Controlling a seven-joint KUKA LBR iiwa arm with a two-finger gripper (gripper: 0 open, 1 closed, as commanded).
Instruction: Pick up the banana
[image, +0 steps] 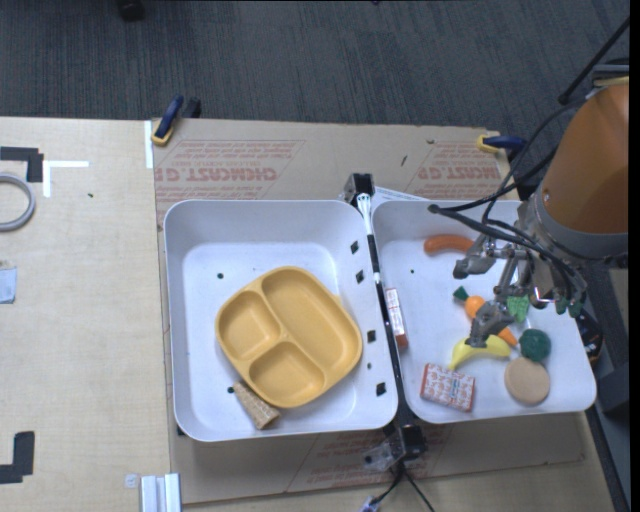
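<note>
Even, fairly bright overhead light fills the scene. The two white bins (180, 300) come close to washing out, with soft grey shading along their inner walls. The yellow divided plate (289, 336) casts a faint, short shadow. Focus is slightly soft throughout; small items look grainy, and the orange band (600, 160) is blurred.

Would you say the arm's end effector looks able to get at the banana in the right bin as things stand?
Probably yes. The end effector hangs right above the banana, whose top looks uncovered. An orange piece and a green item crowd its right end, so a clean grasp is less certain.
</note>
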